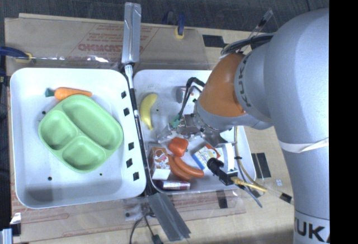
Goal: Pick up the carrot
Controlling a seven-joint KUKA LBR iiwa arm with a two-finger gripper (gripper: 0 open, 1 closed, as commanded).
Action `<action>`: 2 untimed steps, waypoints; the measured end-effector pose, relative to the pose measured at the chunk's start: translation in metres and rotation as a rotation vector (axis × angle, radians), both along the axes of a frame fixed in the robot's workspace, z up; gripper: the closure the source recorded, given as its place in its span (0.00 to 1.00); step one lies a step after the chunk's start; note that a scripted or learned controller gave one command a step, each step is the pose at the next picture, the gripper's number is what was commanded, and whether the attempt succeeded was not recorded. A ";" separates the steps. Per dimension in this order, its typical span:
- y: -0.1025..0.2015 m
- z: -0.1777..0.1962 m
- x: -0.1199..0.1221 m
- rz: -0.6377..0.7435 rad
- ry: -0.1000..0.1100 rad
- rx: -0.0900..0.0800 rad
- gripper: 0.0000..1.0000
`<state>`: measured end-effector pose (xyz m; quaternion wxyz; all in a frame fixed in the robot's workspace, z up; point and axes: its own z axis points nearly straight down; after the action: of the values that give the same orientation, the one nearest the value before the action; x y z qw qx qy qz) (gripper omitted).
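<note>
The carrot [71, 92], orange with a green stub at its left end, lies in the left bin [22, 142] along the far edge of the green divided plate [81, 132]. My gripper [182, 123] is down in the right bin [168, 78], well to the right of the carrot, over the clutter in that bin's middle. The orange-banded wrist hides most of it. Nothing shows held in it.
The right bin holds a yellow banana [148, 109], a red-orange rounded toy [179, 146], an orange sausage-like toy [186, 169], a brown packet [160, 162] and a blue-white packet [202, 156]. A metal divider bar [131, 30] runs between the bins.
</note>
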<state>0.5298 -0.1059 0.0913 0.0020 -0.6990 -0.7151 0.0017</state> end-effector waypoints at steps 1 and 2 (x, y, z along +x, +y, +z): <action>-0.020 0.091 -0.035 0.087 -0.003 0.000 0.00; -0.031 -0.001 0.001 0.091 -0.003 -0.001 0.00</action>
<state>0.5303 -0.1372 0.0906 0.0004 -0.6658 -0.7461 0.0009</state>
